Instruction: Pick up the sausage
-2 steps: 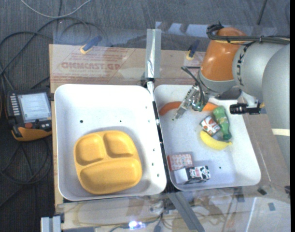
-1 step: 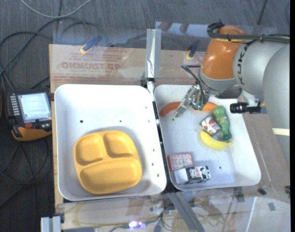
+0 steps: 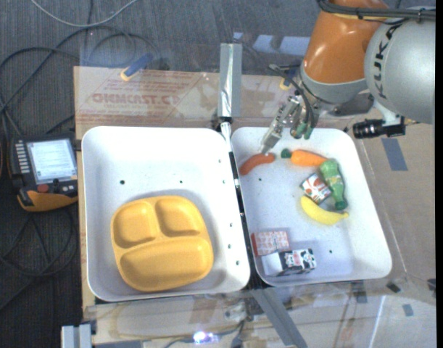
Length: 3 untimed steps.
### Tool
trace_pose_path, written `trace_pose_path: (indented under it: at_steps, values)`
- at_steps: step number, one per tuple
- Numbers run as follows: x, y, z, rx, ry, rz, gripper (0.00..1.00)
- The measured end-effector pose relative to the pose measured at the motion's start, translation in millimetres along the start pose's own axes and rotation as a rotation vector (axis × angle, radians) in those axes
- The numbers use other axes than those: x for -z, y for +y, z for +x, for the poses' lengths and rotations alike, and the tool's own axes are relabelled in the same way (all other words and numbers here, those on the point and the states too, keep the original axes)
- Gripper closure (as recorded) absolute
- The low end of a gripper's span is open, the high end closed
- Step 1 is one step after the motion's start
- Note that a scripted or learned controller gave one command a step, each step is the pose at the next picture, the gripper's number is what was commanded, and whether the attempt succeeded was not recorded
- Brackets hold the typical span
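We see the arm entering from the right, its orange band above the wrist. The wrist angles down and to the left. The gripper points down-left, its fingers close together with nothing visible between them. The fingertips sit low.

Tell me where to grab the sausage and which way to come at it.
Grip the sausage at its middle, from straight above, fingers closing across its narrow width. It lies flat and slightly curved near the right bin's top-left corner, one end by the wall, so a side approach looks cramped. The gripper hangs just above it.
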<state>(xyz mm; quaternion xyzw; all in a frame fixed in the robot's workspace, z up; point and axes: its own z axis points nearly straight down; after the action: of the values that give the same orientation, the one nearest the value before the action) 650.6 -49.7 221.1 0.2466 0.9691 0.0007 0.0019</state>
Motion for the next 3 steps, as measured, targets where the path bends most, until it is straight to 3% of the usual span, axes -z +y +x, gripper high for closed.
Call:
trace_pose_path:
  at_steps: [1,2,3]
  values:
    - [9,2,0,0.001,-0.001,-0.004,1.00]
    - [9,2,0,0.001,-0.001,-0.003,0.00]
    - [-58,-66,-47,0.245,0.001,0.002,0.00]
